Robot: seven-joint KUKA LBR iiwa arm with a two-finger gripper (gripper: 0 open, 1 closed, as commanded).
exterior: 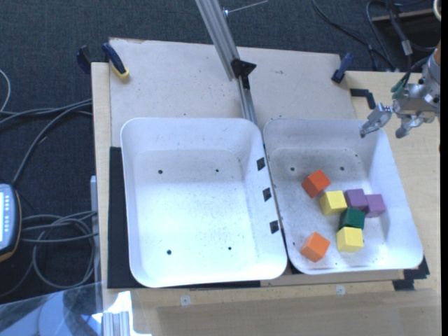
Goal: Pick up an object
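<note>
over the right bin's [392, 180] far right rim the gripper [387, 126] hangs, fingers apart, holding nothing. below lie blocks, clustered: orange block [316, 183] turned diagonal, yellow block [333, 201], purple block [357, 198]. wooden bench [175, 82], dark carpet [42, 19].

Grey robot arm [435, 75]: cut off by the right edge, wrist and two-finger gripper [387, 126] alone visible.
Dark green foam cube [352, 218]: partly covered by the yellow cube [350, 239] in front.
Grey device with lit display [7, 219]: cropped at left edge; readout too small to read.
</note>
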